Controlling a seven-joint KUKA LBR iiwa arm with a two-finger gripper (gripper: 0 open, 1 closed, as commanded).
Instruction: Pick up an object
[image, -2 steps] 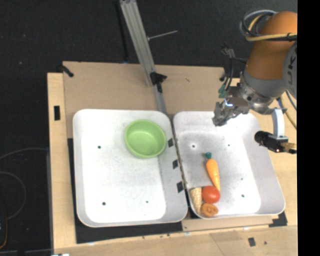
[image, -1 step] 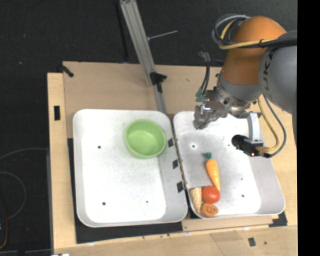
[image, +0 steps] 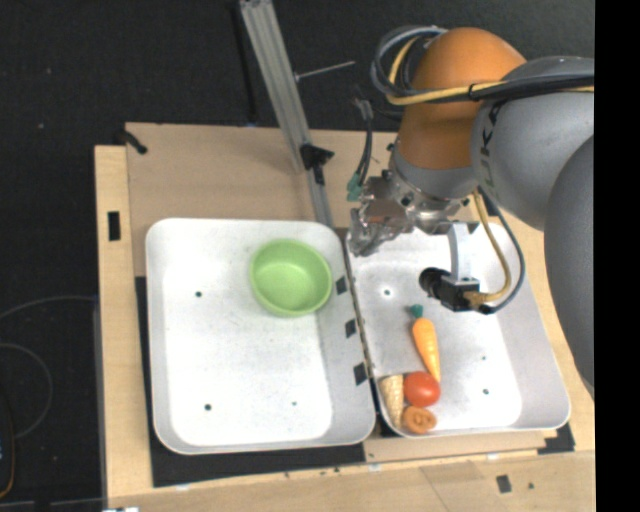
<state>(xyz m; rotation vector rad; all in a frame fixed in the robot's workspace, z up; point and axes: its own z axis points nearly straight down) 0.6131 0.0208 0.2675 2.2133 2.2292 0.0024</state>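
Two white bins are sitting side by side on the tabletop (image: 215, 180). My pincer (image: 368, 232) is hanging over the right bin's (image: 520, 390) far left corner; how it is set, I cannot tell. Toy food is lying near the front: a carrot (image: 427, 345), a tomato (image: 421, 389). A green bowl (image: 291, 278) is resting in the left bin (image: 200, 390).

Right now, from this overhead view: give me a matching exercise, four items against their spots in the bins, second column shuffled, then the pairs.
Items:
1. round green plastic bowl
2. orange toy carrot
3. red toy tomato
4. gripper

Places:
A. near corner of right bin, beside the divider
B. far part of left bin
C. middle of right bin
D. above the far end of the divider between bins

Pairs: 1-B, 2-C, 3-A, 4-D
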